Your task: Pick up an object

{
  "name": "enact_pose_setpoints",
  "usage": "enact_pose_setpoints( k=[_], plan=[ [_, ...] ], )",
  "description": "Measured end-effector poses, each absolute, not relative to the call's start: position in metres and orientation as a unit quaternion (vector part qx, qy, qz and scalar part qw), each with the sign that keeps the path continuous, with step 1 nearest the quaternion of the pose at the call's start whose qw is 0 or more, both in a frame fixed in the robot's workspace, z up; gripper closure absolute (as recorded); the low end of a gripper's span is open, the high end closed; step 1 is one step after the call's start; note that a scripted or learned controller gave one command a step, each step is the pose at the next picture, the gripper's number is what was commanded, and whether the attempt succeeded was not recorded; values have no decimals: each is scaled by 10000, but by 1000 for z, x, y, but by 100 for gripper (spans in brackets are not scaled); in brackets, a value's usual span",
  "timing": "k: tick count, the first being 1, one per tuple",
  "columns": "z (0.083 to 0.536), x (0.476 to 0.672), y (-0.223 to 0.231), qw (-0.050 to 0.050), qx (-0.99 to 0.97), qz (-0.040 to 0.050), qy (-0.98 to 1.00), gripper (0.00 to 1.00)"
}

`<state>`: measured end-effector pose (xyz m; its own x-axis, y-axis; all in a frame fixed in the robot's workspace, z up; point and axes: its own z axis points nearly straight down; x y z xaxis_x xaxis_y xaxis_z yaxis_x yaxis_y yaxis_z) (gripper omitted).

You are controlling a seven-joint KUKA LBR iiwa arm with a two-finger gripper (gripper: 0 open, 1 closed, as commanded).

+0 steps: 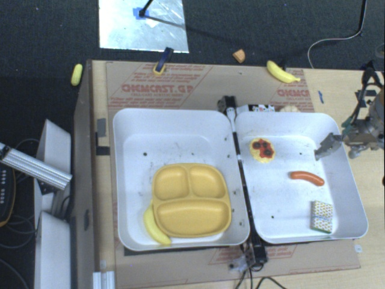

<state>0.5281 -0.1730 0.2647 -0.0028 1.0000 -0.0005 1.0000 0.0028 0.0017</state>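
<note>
Far left of frame: grey metal rail (35, 164) lying at a slant off the bench, white boxes below it. Small yellow piece (76, 74) on the dark floor beside the bench's upper-left corner. Upper left: shiny foil sheet (143, 17) on the carpet, blue tape on it.

Left bin (129, 137): yellow divided plate (191, 198) with three compartments sits in the lower middle. A yellow banana (154, 226) lies against the plate's lower-left edge, touching it, close to the bin's front wall.

Above the bins, on the cardboard: blue-and-yellow clip (162, 60), a small orange-tan chunk (239, 55) on the floor just past the edge, and a second banana (281, 72) at upper right of centre.

Right bin (349, 191): small pizza toy (263, 150), yellow with red and dark spots, upper left of this bin, near the dividing wall. Orange-red sausage (307, 177) mid-bin, apart from the pizza. Patterned block (322, 216) in the lower-right corner, near the wall.

Right edge of frame: gripper (329, 144) over the right bin's upper-right rim, above and right of the sausage, apart from it. Nothing visibly between the fingers; whether they are spread or closed cannot be told.
</note>
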Motion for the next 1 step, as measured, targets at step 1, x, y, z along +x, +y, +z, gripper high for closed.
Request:
enact_pose_setpoints(
  k=[1],
  plan=[
    [168, 534, -145, -4, 7061, -1, 7081, 0]
  ],
)
